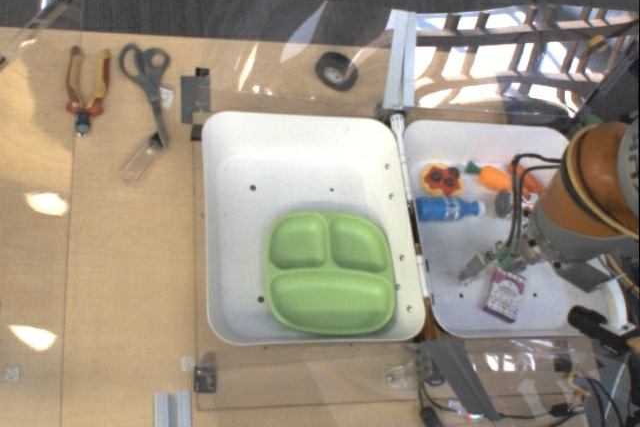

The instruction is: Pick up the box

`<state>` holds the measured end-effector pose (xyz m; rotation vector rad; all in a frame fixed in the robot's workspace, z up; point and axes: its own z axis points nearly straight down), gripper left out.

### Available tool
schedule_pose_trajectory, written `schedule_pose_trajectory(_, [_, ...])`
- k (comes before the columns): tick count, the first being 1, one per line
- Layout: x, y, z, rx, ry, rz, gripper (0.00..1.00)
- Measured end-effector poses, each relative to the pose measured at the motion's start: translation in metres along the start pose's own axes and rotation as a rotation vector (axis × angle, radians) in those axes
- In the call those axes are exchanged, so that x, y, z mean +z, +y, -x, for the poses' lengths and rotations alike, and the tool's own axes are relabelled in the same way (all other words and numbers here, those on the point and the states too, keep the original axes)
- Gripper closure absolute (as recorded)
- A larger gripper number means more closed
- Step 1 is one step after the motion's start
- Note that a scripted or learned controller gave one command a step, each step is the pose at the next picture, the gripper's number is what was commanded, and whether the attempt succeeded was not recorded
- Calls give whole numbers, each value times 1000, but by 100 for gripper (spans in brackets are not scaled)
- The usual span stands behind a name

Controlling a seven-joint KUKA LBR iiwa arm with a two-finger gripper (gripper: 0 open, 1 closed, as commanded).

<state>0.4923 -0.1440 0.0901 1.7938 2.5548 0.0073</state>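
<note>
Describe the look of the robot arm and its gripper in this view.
The arm is bulky and rounded, with an orange band above a grey wrist section. Thin dark cables run alongside it. The gripper is small, grey and metallic, with slim jaws, far narrower than the arm body.

The gripper [490,262] hangs in the right bin [560,320] — just above the box [505,295]. A green tray [330,272] lies in the left bin [235,215].

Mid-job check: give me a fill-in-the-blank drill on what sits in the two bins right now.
1. The green three-compartment plastic plate lies in the ___ white bin.
2. The small pink-and-white box lies in the ___ white bin.
3. The blue plastic bottle lies on its ___.
4. The gripper is just ___ the box in the image.

Missing words: left; right; side; above
</note>
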Motion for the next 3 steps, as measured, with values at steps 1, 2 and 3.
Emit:
schedule_pose_trajectory(1, [0,-10,26,-27,3,0,0])
schedule_pose_trajectory(2, [0,-6,15,142,1,-1,0])
schedule_pose_trajectory(3, [0,-6,15,132,1,-1,0])
